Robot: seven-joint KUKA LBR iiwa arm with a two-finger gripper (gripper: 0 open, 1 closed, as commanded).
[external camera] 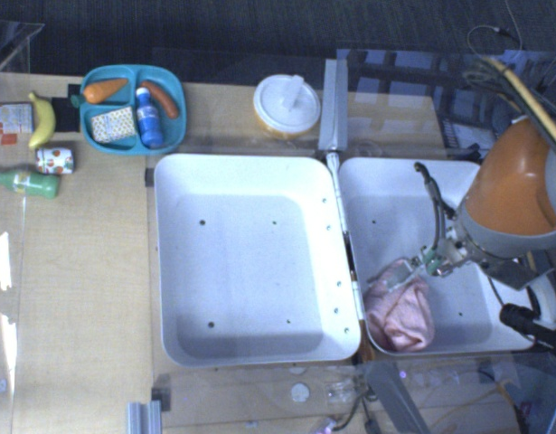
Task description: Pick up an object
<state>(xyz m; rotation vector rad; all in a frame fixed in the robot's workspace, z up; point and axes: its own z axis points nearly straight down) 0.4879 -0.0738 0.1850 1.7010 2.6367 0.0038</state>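
The pink cloth (pixel 400 313) lies crumpled in the near left corner of the right bin (pixel 458 183), against the wall shared with the left bin (pixel 241 174). The gripper (pixel 431 260) hangs just above its upper right edge (whether wide or narrow I cannot tell). The cloth's long axis runs roughly toward the near rim.

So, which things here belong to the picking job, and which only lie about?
For the job: pink cloth, tool above it, right bin.
Lying about: left bin, blue plate with toy food, banana, white lid.
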